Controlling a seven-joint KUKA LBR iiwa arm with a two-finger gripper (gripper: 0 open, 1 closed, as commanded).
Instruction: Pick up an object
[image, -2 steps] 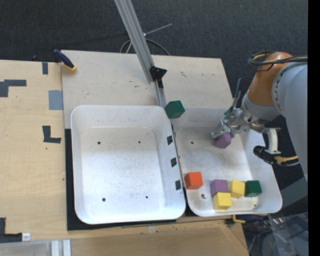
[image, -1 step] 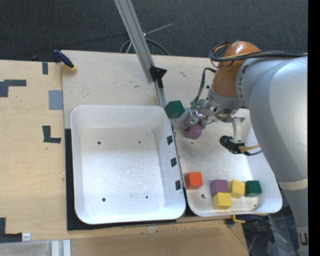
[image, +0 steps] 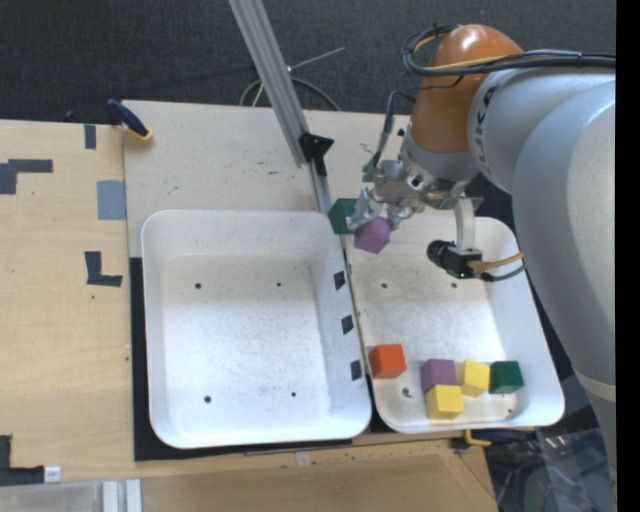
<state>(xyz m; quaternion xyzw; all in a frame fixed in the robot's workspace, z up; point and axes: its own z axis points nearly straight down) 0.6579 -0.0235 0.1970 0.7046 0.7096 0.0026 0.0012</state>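
My gripper (image: 378, 222) hangs over the far left corner of the right bin (image: 520, 330), shut on a purple block (image: 373, 236) that is lifted above the bin floor. At the near end of that bin lie an orange block (image: 387, 360), a second purple block (image: 437, 373), two yellow blocks (image: 475, 376) (image: 445, 401) and a dark green block (image: 506, 376).
The left bin (image: 160, 300) lies beside the right one, sharing a raised divider (image: 345, 310). A slanted metal pole (image: 275, 75) stands behind the bins, with a green piece (image: 342, 215) at its foot. A blue and yellow tool (image: 130, 118) lies at the bench's far left.
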